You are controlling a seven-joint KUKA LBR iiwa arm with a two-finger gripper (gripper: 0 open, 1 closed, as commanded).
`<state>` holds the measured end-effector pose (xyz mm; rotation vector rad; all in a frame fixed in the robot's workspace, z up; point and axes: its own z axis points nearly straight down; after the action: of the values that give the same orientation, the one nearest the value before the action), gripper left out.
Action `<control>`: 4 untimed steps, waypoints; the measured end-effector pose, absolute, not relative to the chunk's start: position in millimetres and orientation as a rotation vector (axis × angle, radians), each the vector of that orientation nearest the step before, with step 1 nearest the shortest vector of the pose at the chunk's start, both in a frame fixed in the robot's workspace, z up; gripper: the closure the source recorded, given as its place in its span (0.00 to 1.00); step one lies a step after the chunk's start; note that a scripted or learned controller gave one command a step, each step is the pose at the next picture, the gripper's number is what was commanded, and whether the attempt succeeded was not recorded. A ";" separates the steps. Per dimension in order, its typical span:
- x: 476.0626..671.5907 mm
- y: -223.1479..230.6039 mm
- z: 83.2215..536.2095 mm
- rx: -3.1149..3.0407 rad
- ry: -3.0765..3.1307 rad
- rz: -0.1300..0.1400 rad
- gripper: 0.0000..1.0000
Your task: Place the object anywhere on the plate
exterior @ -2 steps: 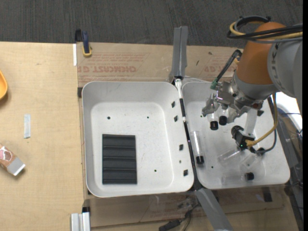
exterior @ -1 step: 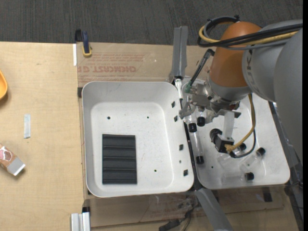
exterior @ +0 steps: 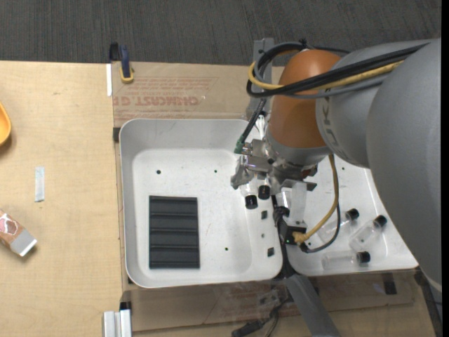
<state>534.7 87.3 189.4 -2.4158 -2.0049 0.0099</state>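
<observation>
A dark ribbed rectangular plate (exterior: 174, 232) lies flat in the lower left of the left bin (exterior: 140, 146). My gripper (exterior: 270, 188) hangs below the orange wrist band (exterior: 302, 97), over the ridge between the two bins, to the right of the plate and apart from it. The wrist body hides its underside. In the right bin (exterior: 393, 258), several small clear pieces with black caps (exterior: 365, 237) lie near the lower right corner, clear of the gripper.
The grey arm covers most of the right bin. Yellow and black cables (exterior: 316, 230) hang from the wrist. On the wooden bench to the left lie a white strip (exterior: 39, 184), a wrapped packet (exterior: 15, 234) and an orange item (exterior: 3, 126). A blue clamp (exterior: 123, 62) sits behind the left bin.
</observation>
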 end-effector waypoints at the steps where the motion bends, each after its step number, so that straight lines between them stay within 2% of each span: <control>1: 494.9 136.3 169.5 -2.322 -2.113 0.010 1.00; 2: 485.0 227.9 175.1 -2.292 -2.148 0.009 1.00; 3: 485.2 227.8 175.3 -2.292 -2.148 0.008 0.00; 4: 485.2 227.8 175.3 -2.292 -2.148 0.008 0.00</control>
<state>485.2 227.8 175.3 -2.2924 -2.1478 0.0085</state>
